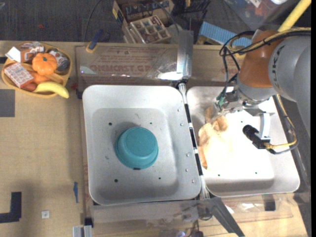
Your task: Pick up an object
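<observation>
The gripper [220,107] hangs low in the right bin [256,174] — just above a tan object [210,135]. Its fingers' state cannot be told. A teal bowl [137,147] sits in the left bin [98,102].

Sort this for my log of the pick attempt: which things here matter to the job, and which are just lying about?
Job: gripper; tan soft object in the right bin; teal bowl in the left bin.

Lying about: fruit basket; cardboard box; blue pen.

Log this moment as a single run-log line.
arm: over right bin | gripper: at tan cloth-like object, grasp unconfirmed | left bin: teal bowl upside down, untouched
</observation>
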Controlling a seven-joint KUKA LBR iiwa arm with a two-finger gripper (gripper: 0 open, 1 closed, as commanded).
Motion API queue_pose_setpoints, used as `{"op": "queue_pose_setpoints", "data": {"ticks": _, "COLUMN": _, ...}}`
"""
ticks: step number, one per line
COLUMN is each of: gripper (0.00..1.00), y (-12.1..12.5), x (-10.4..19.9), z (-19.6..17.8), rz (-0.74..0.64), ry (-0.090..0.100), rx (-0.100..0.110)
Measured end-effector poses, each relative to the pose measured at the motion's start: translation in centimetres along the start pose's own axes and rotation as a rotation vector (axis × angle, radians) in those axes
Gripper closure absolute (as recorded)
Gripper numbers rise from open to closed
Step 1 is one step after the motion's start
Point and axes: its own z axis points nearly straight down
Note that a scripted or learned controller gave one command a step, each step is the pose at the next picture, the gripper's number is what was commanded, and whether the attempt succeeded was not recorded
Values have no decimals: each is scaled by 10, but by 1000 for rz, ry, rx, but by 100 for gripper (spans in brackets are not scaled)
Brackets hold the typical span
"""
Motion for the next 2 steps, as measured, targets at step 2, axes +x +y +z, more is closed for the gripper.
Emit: {"op": "queue_pose_setpoints", "data": {"ticks": 2, "gripper": 100, "y": 37, "x": 42, "z": -84, "rz": -119, "ry": 2, "rx": 12}}
